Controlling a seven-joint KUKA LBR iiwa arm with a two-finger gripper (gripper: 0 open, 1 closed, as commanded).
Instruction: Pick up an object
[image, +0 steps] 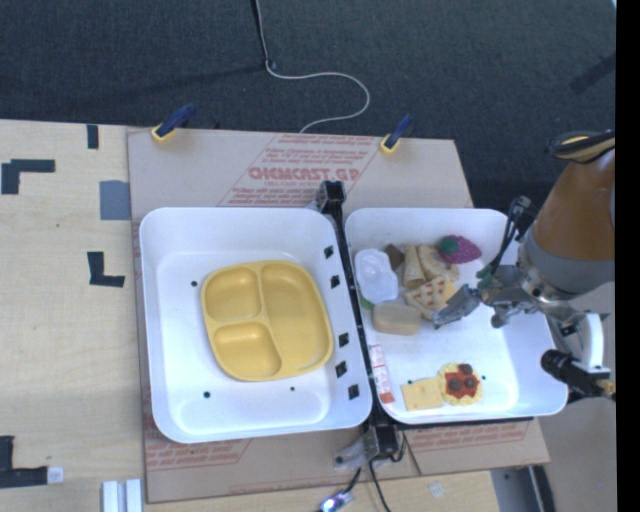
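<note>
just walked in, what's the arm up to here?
The KUKA arm reaches in over the right bin, with its gripper low beside a cluster of toy food items near that bin's middle. Nothing is visibly held between its fingers, so no pick yet. A pizza-like piece lies near the bin's front. The left bin holds a yellow divided plate, untouched.

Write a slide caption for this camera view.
KUKA arm's gripper reaches into the right bin beside a pile of toy food; a yellow plate sits in the left bin.
</note>
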